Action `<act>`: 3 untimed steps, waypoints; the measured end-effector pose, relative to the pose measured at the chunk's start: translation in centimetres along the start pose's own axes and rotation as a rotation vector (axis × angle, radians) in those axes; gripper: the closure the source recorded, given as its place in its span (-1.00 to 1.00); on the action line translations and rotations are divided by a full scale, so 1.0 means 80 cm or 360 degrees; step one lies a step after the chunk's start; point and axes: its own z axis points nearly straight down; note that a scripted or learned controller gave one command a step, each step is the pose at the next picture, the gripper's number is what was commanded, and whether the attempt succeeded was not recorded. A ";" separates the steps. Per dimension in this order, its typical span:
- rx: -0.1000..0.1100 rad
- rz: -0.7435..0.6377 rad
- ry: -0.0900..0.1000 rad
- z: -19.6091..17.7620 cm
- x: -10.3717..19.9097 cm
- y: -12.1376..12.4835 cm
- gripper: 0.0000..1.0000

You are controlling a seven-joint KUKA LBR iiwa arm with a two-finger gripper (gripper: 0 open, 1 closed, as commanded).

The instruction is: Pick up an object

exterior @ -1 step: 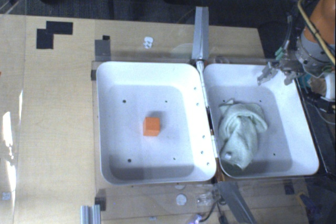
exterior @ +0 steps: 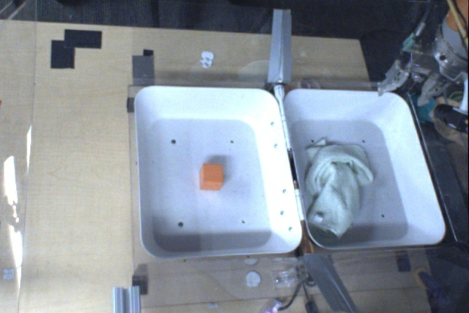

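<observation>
A small orange cube (exterior: 212,177) sits near the middle of the left bin (exterior: 157,231). A crumpled pale green cloth (exterior: 335,183) lies in the right bin (exterior: 410,223), close to its left wall. My gripper (exterior: 405,93) hangs over the right bin's far right corner, well away from both objects. It is open, with nothing between its fingers. The arm (exterior: 448,40) comes in from the upper right.
A metal divider post (exterior: 279,48) rises behind the seam between the bins. Cables and hardware (exterior: 447,113) crowd the right bin's right edge. The wooden bench (exterior: 73,157) stretches out to the left, with black tape marks (exterior: 72,46) on it.
</observation>
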 end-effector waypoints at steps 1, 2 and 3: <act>0.0006 -0.0172 0.0002 0.151 0.034 0.007 -1.00; -0.0005 -0.0183 -0.0001 0.135 0.036 0.009 1.00; -0.0001 0.0223 0.0002 0.000 0.038 -0.029 1.00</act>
